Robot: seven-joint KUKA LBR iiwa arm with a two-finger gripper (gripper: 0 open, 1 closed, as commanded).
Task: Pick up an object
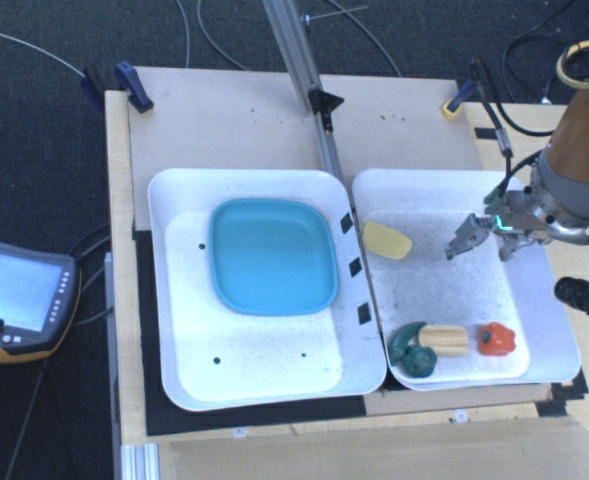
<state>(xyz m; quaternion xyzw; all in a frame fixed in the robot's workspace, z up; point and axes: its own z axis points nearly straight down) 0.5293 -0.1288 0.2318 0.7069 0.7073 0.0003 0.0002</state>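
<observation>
Dark carpet with loose cables lies all around a pale wooden bench (234,118). On the bench sit two white bins side by side. The left bin (179,368) has a blue plate (274,256) in it. The right bin (559,348) has the small toys.

A yellow toy (387,240) lies near the top left of the right bin, all by itself. Along the near edge lie three more: a green toy (412,350), a tan block (444,340) touching it, and a red toy (495,339) just beside the block.

The gripper (486,235) hangs over the middle of the right bin, to the right of the yellow toy and well above the row of three. Its two fingers look spread apart with nothing between them, though they are small and a bit blurry, so I am not fully sure.

I think the yellow toy is the best one to pick up. It has room on every side, so the fingers can go down on both sides of it. It looks like light plastic or rubber, smooth and rounded, so it may slip or roll. Squeezing it across its narrow middle should work best. The green toy and the tan block are pushed together, so fingers may bump one while reaching for the other.
</observation>
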